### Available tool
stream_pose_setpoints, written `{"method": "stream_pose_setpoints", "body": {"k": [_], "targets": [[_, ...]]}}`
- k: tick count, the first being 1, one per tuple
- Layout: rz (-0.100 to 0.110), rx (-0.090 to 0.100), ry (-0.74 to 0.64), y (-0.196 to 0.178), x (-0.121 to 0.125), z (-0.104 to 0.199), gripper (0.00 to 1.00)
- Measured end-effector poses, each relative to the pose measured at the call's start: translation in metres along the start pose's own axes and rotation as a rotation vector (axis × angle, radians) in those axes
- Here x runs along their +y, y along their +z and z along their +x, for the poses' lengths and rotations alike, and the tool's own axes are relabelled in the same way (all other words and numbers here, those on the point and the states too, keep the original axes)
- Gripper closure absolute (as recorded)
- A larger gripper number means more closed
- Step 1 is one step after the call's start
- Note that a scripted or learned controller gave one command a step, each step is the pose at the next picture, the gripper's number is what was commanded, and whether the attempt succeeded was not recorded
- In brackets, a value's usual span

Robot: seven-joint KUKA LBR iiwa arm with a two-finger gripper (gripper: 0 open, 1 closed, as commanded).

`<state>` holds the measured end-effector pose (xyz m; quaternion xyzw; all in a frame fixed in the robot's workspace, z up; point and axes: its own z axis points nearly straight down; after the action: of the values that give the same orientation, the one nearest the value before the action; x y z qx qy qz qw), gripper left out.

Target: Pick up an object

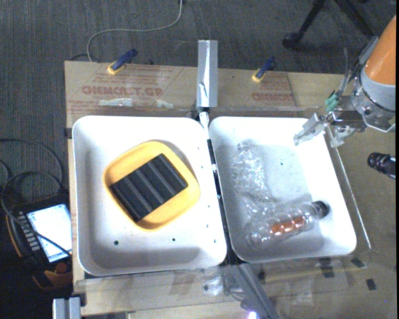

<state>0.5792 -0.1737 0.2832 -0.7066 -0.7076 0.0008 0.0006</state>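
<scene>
Desk (86,85): a brown board seen from above at a slant, carrying two shallow white bins side by side, with two blue-and-yellow clamps along its far edge.

Left bin (93,244): well to the left of the gripper, across the central divider. It holds a yellow tray (186,198) with a black ribbed insert, lying flat and turned at an angle to the bin walls.

Right bin (339,238): lies below and to the left of the gripper, whose tip sits over the bin's far right corner.

Arm (386,65): grey with an orange band, entering from the right edge above the right bin.

Bottle (286,226): clear plastic, with a dark cap and an orange-brown patch inside, lying on its side near the front wall of the right bin. It is well apart from the gripper, nearer the viewer and slightly left of it.

Wrap (247,171): crumpled clear plastic left of and below the gripper, running down to touch the bottle.

Gripper (310,130): pale metal, pointing left over the right bin's rim. Nothing shows between its fingers; how far apart they stand cannot be told.
</scene>
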Motion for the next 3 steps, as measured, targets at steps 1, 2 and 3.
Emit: {"method": "stream_pose_setpoints", "body": {"k": [1,2,3], "targets": [[0.0,0.0,0.0,0.0,0.0,0.0,0.0],[-0.003,-0.002,-0.008,-0.063,-0.025,-0.01,0.0],[0.0,0.002,-0.032,0.069,-0.008,0.036,0.0]]}}
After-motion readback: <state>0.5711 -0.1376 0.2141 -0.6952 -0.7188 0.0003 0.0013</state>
